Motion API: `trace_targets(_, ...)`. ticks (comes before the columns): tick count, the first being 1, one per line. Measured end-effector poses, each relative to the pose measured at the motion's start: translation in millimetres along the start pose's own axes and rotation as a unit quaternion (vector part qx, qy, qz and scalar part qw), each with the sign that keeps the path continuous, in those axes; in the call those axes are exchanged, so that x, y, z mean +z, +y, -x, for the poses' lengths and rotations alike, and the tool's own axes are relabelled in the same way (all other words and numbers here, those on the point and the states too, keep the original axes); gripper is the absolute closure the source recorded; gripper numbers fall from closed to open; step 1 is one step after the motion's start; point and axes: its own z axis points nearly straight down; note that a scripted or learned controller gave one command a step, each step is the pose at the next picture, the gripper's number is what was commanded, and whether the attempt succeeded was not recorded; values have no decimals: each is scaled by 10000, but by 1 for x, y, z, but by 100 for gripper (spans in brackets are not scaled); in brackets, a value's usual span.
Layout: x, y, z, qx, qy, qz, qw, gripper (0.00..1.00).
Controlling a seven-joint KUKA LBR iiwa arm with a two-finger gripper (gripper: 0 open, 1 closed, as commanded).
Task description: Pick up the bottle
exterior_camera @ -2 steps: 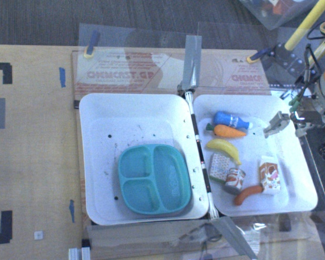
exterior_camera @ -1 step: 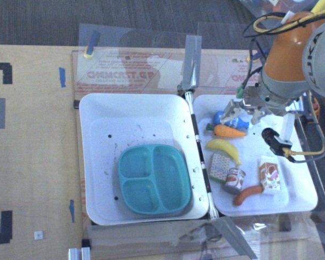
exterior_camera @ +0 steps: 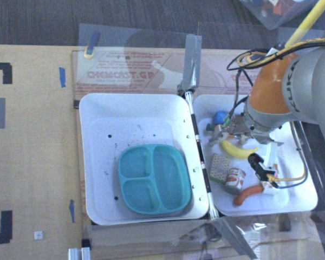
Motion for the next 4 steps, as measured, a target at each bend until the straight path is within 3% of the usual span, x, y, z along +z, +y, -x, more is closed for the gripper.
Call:
trace_targets(1,-11,1,2,25,1,29,10000,100)
trace_targets(2,-11,1,2,23,2,27,10000,0)
trace_targets(3,0,-38,17,142,6,-9,9999,0)
trace_targets(4,-11,-37,19,164,-2,21,9999,100)
